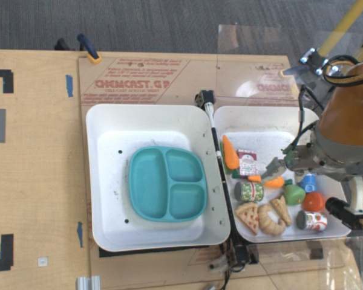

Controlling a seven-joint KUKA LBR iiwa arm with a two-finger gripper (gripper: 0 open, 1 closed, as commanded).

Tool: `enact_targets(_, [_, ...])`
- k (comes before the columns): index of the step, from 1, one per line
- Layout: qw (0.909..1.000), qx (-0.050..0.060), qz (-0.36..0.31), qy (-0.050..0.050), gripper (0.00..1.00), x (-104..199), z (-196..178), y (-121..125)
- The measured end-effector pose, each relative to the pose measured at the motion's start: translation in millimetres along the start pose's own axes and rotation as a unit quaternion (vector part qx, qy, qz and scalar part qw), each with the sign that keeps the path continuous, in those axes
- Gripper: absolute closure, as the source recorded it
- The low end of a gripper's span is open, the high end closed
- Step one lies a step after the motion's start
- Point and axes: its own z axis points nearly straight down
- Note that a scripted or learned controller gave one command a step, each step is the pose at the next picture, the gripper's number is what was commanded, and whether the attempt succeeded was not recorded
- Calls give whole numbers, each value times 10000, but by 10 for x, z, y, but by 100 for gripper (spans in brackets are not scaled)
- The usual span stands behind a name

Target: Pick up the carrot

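Carrot (230, 153) lies in right bin (263, 234) near its left wall, gripper (278, 167) apart to its right, finger state unclear.

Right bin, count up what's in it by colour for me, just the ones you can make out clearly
Orange: 2, the carrot and a smaller orange piece
Green: 2, a can and a pepper
Red: 2, a tomato and a carton
Tan: 3, a pizza slice, a croissant, a bread piece
Total: 9
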Motion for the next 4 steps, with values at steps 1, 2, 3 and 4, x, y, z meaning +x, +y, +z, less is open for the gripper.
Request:
enact_targets(1, [9995,-68,321,-10,0,-295,891,219])
enact_targets(2, [9979,-262,586,-51,0,-156,995,301])
enact_targets(3, [9821,-308,1858,-3,0,-410,991,271])
enact_targets(4, [9955,-288,900,-118,0,-351,1005,26])
